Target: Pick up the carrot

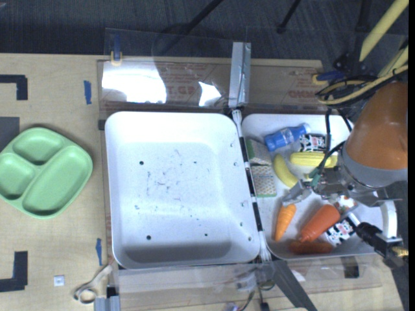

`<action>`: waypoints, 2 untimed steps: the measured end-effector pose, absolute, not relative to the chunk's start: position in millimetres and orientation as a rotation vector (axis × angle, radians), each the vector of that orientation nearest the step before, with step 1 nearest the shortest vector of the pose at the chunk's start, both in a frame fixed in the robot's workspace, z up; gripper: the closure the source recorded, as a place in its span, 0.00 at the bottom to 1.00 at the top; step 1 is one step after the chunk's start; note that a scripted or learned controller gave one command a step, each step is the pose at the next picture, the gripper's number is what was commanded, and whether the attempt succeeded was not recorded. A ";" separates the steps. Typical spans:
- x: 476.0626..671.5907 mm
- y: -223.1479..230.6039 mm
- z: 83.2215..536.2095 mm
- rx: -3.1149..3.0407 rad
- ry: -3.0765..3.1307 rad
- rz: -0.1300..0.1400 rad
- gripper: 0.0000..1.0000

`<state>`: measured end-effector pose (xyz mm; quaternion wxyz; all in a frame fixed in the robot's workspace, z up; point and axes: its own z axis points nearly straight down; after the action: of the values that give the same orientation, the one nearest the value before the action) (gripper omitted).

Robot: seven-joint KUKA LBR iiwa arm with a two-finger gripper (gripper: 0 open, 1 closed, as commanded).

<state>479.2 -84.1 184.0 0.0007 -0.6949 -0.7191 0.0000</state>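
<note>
The gripper (311, 185) is hovering in the right bin (256, 125) with its fingers parted, grasping nothing. The carrot (284, 220) is lying just below it (beside a bigger orange vegetable (319, 221)). No writing is legible.

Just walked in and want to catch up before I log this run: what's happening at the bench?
The arm reaches in from the right over the right bin, its gripper low among the items there. Two orange carrot-like pieces lie just below it: a small carrot and a bigger one. Neither sits between the fingers, so nothing is picked up yet. A banana and blue bottle lie nearby.
</note>
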 end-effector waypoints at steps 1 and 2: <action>481.0 -98.4 86.1 -2.480 -1.933 -0.008 0.00; 479.8 -76.3 184.0 -2.318 -2.120 -0.001 0.00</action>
<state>479.8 -76.3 184.0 0.0002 -0.7379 -0.6749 -0.0003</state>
